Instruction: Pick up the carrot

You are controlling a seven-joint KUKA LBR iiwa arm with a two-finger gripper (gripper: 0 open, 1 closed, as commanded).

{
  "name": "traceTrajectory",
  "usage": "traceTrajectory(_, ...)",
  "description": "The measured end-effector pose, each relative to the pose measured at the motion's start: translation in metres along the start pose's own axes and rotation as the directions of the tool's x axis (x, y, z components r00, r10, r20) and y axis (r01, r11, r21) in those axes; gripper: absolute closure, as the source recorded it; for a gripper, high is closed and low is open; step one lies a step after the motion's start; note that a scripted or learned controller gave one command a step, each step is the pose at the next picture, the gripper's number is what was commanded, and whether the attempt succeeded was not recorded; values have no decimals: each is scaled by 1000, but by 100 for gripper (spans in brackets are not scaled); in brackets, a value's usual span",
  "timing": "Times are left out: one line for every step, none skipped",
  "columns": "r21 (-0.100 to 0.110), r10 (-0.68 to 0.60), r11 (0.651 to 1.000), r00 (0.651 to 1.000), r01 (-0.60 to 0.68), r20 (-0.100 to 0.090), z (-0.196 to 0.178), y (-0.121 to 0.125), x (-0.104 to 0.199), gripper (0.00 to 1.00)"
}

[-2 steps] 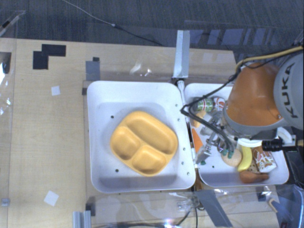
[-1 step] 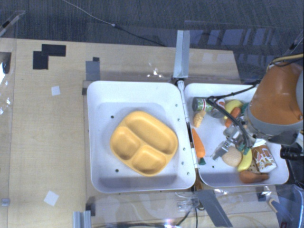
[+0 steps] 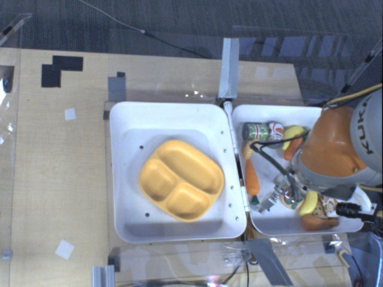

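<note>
The carrot (image 3: 252, 178) is a slim orange cone. It lies along the left wall of the right bin (image 3: 281, 227), running from far to near. My gripper (image 3: 270, 199) hangs low in that bin, just right of the carrot's near end, under the grey wrist and the orange band (image 3: 332, 142). Nothing shows as lifted, and the carrot rests on the bin floor.
A yellow divided plate (image 3: 181, 178) sits in the left bin (image 3: 128, 220). The right bin also holds a green and red can (image 3: 263, 130), a yellow fruit (image 3: 292, 133), a yellow piece (image 3: 308, 202) and a brown-red item (image 3: 317, 222), crowded near my wrist.
</note>
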State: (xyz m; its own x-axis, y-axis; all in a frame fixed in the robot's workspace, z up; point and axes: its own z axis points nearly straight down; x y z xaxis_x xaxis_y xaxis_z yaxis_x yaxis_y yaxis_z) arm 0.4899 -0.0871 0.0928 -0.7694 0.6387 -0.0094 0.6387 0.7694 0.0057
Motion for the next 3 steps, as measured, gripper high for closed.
traceTrajectory(-4,-6,1000,1000,6,3,-11,3,-1,100)
traceTrajectory(0,-275,961,961,275,-1,-47,-6,-5,100)
traceTrajectory(1,-357,934,934,357,-2,-44,-26,-27,100)
